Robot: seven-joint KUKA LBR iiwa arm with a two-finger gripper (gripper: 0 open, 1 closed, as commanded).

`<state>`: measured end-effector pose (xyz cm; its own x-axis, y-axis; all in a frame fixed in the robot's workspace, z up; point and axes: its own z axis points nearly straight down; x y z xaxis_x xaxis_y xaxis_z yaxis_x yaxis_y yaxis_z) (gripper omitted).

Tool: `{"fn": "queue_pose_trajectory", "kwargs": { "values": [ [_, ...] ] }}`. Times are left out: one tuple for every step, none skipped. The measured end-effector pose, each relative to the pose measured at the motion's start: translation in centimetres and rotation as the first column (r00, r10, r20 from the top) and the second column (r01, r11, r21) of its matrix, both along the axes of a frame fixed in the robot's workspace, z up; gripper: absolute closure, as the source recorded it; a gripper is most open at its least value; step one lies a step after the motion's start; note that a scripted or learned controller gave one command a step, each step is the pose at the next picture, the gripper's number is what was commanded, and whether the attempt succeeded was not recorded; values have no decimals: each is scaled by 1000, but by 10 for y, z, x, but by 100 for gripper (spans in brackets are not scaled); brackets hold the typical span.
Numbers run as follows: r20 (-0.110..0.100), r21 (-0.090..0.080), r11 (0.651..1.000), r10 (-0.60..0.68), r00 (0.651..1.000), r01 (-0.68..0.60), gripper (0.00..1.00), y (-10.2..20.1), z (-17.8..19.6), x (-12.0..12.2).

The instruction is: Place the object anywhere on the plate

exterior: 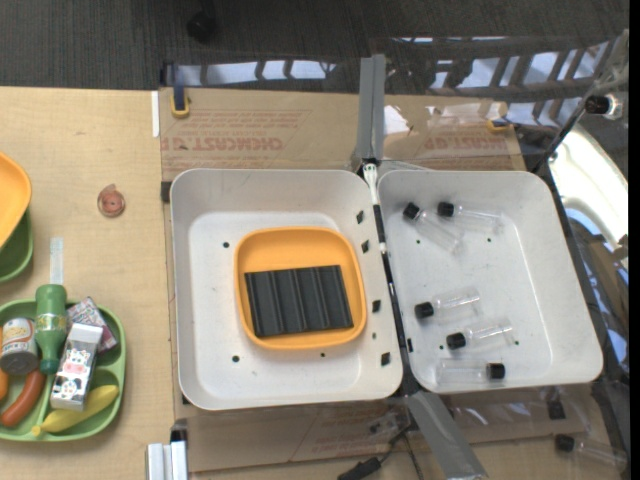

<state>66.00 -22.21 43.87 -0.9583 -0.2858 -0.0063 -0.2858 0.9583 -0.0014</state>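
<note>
Pale grey, smooth-curved arm [592, 183] seg.

An orange plate [300, 256] carrying a dark grey ribbed block [299, 300] sits in the white left bin [200, 268]. Clear vials with black caps [455, 340] dot the white right bin [540, 268].

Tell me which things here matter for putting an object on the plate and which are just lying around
For the job:
yellow plate with dark ridged insert, left bin
clear vials, right bin

Just lying about:
green toy-food tray
pink disc
orange dish
</note>
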Motion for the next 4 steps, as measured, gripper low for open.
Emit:
{"fn": "queue_pose_trajectory", "kwargs": {
  "values": [
    [-4, 1, 980, 201, 980, -201, 100, 3, -111, -119],
    [-1, -1, 942, 334, 942, -334, 100, 0, -54, -65],
    [0, -2, 803, 596, 803, -596, 100, 0, 3, -8],
    [-3, 0, 680, 733, 680, -733, 100, 2, -228, -62]
  ]
}}
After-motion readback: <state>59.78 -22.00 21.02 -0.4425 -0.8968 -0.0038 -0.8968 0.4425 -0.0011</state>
